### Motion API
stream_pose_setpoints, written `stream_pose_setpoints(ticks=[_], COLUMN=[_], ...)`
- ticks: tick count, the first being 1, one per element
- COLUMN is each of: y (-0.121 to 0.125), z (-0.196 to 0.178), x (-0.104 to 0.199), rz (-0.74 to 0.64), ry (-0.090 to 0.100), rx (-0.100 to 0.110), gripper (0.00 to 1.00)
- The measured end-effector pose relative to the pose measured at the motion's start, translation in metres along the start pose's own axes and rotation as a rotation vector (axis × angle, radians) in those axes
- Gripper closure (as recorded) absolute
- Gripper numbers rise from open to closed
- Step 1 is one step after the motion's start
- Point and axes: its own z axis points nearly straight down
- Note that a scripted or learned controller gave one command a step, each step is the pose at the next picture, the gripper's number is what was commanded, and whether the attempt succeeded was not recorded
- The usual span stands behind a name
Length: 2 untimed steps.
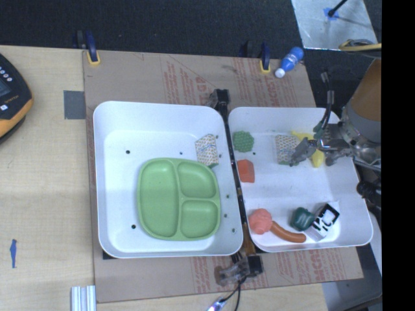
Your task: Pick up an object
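Starting at your left, the left bin (104,173) is holding a green divided plate (179,198) with a small patterned packet (207,149) lying just beside its upper right corner; none of that is being reached for. Crossing into the right bin (343,193), you are looking at a green round piece (243,140) and an orange block (245,171) near the shared wall, a pink lump (260,220) touching an orange sausage-shaped toy (288,233) at the bottom, and a dark green object (301,218) just beside a black-and-white item (325,219). Further up, a second patterned packet (284,148) is lying near a yellow object (317,155), and the gripper (314,149) is hovering over exactly that spot, so you are most likely watching the approach step, with the yellow object as the probable target. Nothing is sitting visibly between the fingers, and you cannot tell whether they are spread or closed, because they are blurring into the metal wrist parts. The next move is probably calling for a straight descent and a clean closure on one item. The yellow object is partly covered by the gripper, and the arm is running off the right side.
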Motion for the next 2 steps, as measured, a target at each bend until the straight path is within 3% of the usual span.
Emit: stream_pose_setpoints(ticks=[1,2], y=[0.068,-0.024], z=[0.052,0.103], x=[-0.035,-0.072], rz=[-0.001,0.002], ry=[-0.002,-0.001], rx=[0.001,0.001], gripper=[0.00,0.00])
